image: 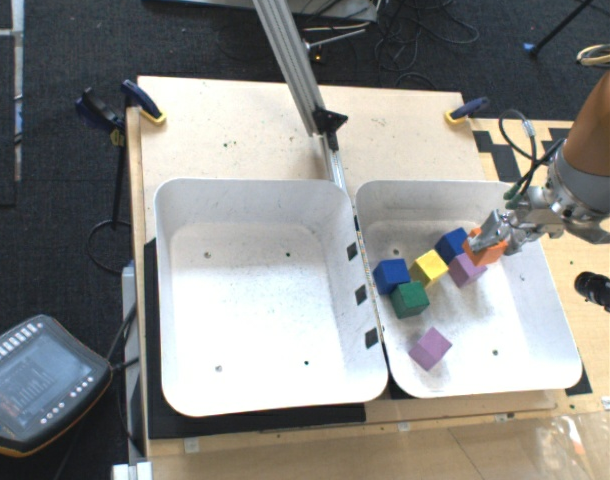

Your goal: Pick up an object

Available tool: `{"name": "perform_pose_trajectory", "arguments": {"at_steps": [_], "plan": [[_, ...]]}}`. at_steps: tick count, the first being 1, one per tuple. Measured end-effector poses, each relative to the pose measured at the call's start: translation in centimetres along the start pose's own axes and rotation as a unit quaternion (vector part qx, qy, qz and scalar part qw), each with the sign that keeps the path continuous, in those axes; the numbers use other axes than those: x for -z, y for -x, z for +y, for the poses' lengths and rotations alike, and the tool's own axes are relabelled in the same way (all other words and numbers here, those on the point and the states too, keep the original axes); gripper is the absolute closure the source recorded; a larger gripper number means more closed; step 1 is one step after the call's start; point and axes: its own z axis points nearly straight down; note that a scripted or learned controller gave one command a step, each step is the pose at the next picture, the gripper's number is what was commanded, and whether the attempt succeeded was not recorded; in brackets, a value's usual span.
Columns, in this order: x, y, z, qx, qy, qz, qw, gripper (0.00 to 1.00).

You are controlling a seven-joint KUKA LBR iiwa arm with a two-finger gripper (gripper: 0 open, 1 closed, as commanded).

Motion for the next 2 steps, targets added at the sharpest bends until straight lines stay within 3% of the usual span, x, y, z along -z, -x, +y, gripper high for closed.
{"name": "perform_pose_trajectory", "arguments": {"at_steps": [2], "plan": [[-1.0, -10.4, -3.0, 0.002, -0.004, 0.002, 1.0000, 1.00]]}}
